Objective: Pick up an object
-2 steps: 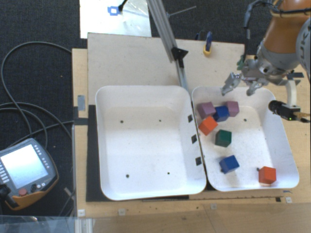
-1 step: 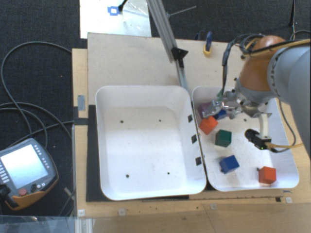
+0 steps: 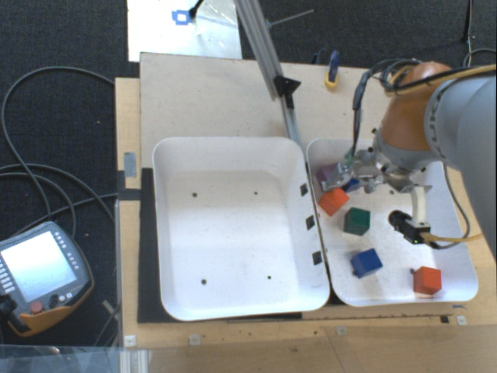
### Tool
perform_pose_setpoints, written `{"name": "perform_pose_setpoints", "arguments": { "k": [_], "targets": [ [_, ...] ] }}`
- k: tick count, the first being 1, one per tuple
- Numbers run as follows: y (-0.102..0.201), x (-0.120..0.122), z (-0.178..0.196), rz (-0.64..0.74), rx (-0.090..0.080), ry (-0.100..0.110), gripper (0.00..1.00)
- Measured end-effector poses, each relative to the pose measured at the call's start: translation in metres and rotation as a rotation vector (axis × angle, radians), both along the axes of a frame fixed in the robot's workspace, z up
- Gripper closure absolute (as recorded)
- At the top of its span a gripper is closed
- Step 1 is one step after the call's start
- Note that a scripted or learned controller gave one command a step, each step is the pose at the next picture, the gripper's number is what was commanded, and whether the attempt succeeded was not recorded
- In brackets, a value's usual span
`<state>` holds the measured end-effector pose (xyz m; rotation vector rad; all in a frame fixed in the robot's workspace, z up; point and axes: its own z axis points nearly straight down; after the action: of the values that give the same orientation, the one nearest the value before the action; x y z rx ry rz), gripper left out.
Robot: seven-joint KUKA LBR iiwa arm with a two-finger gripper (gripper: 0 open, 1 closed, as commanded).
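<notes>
So the orange block sits in the right bin, upper left part of it, close to the wall it shares with the left bin. My gripper is just above and a touch right of it in the frame, low over the bin. The block looks to lie beside the tip rather than in it, and honestly I can't tell from this angle whether I'm open or closed. There's a small purplish thing right at the gripper's left side, above the orange block; too blurry to say what it is or whether I'm touching it. Going outward: a green block just down and right of the orange one, near it but apart, then a blue block further down, and a red block off in the lower right corner of the same bin, well apart from the rest. My arm comes in from the right edge of the frame. A grey pole slants down from the top centre to the bench, and a teach pendant lies on the floor at the lower left.
</notes>
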<state>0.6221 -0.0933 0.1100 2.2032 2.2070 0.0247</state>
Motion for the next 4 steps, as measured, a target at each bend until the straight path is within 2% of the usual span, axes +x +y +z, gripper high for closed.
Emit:
{"name": "perform_pose_setpoints", "arguments": {
  "k": [1, 2, 3, 4],
  "targets": [
    [0.005, -0.018, -0.003, 0.003, 0.003, 0.001, 0.00],
    [-0.004, -0.025, -0.004, 0.004, 0.001, -0.007, 0.00],
    [0.001, 0.055, -0.019, -0.015, 0.011, 0.125, 0.00],
    [0.001, 0.052, -0.009, -0.014, 0.012, 0.138, 1.00]
  ]
}}
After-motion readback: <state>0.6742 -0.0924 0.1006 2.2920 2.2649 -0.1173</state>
